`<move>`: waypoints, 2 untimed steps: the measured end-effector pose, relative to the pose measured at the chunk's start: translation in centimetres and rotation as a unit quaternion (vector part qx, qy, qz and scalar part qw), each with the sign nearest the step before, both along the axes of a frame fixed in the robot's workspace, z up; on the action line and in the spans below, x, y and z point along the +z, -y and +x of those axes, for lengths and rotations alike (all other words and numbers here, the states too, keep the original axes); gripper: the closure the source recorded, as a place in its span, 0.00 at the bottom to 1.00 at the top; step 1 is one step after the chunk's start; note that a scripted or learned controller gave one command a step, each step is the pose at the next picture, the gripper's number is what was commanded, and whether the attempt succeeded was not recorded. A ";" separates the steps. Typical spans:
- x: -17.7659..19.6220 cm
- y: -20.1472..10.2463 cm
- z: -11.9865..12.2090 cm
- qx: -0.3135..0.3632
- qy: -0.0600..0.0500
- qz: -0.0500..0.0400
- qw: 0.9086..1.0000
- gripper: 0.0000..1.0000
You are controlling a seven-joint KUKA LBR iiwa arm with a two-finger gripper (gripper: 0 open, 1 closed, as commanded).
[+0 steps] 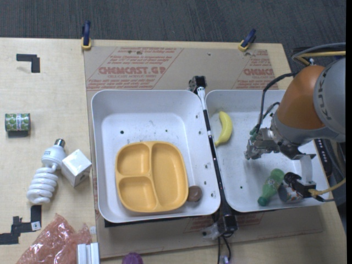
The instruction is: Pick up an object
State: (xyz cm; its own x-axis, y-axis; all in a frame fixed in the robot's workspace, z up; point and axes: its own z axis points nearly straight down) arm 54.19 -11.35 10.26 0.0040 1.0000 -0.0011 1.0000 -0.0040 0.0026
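Nearest us, we are seeing a pink mesh bag (52,241) lying on the bench (49,92) at the lower left. A spiral light bulb (44,176) and a white cube (76,167) are sitting just beside each other behind it. In the left bin (104,111) a yellow divided plate (151,176) is lying flat, with a small brown round thing (194,193) sitting at its near right corner. In the right bin (236,188) a green bottle (270,185) is lying at the near side. The gripper (254,150) is hanging over bare bin floor, between the green bottle and a banana (223,126) lying farther back by the left wall. We are not able to tell whether it is apart or together. Farther off, a green can (17,122) is lying on the bench at the left, and clamps (86,34) are sitting on the far edge of a brown sheet (143,65).
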 end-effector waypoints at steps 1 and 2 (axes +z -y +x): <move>-1.0 6.7 3.4 0.001 -0.001 0.000 1.000 1.00; -1.0 6.7 3.4 0.001 -0.001 0.000 1.000 0.00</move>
